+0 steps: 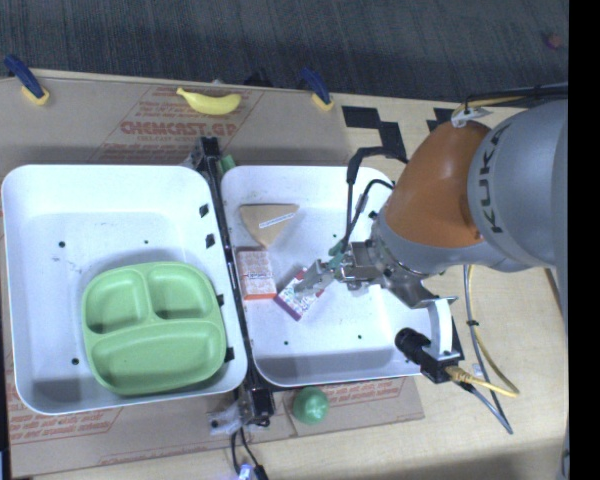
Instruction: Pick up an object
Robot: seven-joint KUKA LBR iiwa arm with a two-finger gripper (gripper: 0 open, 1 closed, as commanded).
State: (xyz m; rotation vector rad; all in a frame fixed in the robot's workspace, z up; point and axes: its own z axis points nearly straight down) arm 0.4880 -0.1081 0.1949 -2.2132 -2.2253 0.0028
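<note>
While the small printed packet (302,292) lies flat on the floor of the right bin (325,368), near its middle, it is being met at its right end by the gripper (332,268), and whether anything is pinched there cannot be told, since the tip is blurred against the wrapper and its state is left unjudged. By the look of it, the packet is judged light, thin and soft, likely to crumple and slide on the smooth white plastic; a hold across its narrow width, close to an edge that can be lifted, is judged the safest. Just to its left a reddish-brown card packet (255,273) is seen against the dividing wall, and above it a tan wedge-shaped piece (268,219). Over in the left bin (40,268) a green divided tray (155,326) is resting. Outside the bins, a green ball (310,405) and a yellow banana (209,99) are noted on the cardboard
</note>
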